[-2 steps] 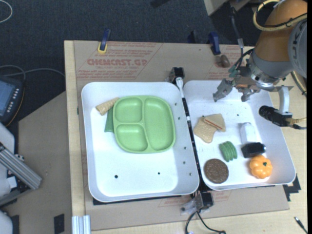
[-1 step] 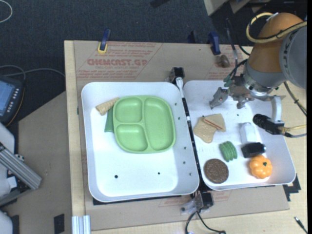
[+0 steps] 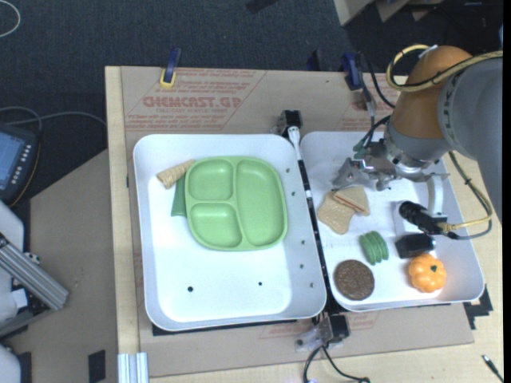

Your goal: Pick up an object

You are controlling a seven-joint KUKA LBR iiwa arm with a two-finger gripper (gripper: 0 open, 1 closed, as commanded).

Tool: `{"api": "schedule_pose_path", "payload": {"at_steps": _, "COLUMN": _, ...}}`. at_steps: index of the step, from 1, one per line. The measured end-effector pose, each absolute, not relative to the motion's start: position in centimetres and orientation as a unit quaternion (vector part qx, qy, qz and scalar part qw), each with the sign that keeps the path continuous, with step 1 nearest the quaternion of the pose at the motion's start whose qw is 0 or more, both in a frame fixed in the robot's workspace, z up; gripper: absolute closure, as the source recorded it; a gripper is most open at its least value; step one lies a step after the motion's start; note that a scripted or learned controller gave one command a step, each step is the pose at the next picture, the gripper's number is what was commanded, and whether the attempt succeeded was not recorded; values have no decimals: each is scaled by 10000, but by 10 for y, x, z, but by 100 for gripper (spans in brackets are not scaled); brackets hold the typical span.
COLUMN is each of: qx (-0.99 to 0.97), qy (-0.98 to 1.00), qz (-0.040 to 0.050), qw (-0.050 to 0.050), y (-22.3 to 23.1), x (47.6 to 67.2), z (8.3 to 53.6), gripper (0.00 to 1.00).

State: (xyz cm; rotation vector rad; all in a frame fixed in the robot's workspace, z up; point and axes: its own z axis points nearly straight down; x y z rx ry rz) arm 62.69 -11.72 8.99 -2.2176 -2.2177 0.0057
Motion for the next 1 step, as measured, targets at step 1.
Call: {"api": "schedule_pose_path", "payload": {"at_steps": 1, "qx": -7074, "qy": -7068, "qz": -3, "qw": -4, "y": -118, "x": 629, "z": 104, "gripper": 100}}
